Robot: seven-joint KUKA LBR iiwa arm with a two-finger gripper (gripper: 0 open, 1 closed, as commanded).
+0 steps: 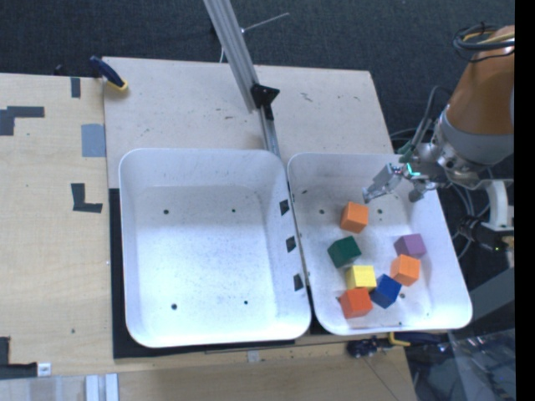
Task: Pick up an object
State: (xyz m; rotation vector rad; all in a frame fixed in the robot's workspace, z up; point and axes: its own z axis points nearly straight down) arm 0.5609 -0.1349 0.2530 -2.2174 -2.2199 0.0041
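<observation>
The gripper [391, 182] is seen above the far part of the right bin [439, 249], reaching in from the right on the grey arm [476, 132] with its orange band. Its two fingers [378, 186] appear slightly apart, and nothing is seen between them. Just below and left of the gripper an orange cube [354, 216] lies on the bin floor, near the fingertips but apart from them. Farther toward the near edge, a green cube [343, 251] is found beneath the orange one, and a yellow cube [362, 276] just beyond it. A purple cube [410, 245] lies below the gripper and a little to its right, with a second orange cube [405, 269] touching or almost touching it on the near side. A blue cube [386, 291] and a red-orange cube [355, 302] are seen farthest from the gripper, beside the yellow one. The left bin [134, 224] stands well to the gripper's left on the table [167, 98]. A metal rail [234, 40] runs up from between the two bins.
</observation>
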